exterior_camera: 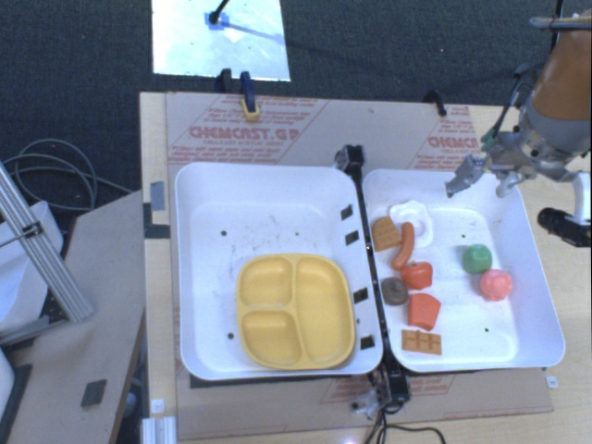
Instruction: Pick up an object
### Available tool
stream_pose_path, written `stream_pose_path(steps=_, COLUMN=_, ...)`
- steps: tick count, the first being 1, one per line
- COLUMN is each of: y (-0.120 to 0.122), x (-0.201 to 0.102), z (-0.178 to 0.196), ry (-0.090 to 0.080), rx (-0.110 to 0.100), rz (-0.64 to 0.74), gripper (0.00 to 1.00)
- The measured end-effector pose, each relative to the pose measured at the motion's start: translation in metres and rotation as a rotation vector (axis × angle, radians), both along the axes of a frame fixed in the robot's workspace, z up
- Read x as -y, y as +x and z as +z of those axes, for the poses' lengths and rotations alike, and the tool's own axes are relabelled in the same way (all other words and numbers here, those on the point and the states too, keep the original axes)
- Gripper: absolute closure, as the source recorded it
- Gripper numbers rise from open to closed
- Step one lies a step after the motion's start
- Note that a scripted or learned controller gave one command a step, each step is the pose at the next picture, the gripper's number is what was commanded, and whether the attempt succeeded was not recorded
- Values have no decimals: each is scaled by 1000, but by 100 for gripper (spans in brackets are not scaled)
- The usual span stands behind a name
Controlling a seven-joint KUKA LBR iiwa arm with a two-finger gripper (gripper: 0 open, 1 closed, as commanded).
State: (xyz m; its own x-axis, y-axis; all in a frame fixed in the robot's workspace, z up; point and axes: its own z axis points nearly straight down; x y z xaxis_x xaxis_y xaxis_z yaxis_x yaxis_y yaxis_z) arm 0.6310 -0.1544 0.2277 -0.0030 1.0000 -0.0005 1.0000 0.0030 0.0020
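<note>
Gripper [483,176] over right bin's [546,326] back rim, fingers spread, nothing held

Targets all sit low in that bin: green ball [477,258] and pink ball [496,285] near the right wall, sausage [404,245], egg [411,218], tomato [417,274] packed by the divider. Risks: round ones roll off the fingertips, cluster invites a double grab, rim snag on descent

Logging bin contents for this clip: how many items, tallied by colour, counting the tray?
Yellow: 1, divided tray
White: 1
Orange/tan: 3
Red: 2
Brown-grey: 1
Green: 1
Pink: 1
Total: 10
</note>
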Motion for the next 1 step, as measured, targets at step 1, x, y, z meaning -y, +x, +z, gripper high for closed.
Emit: stream_pose_path(steps=1, y=-36, x=-20, z=176, ry=-3, rx=20, rz=4, gripper=0)
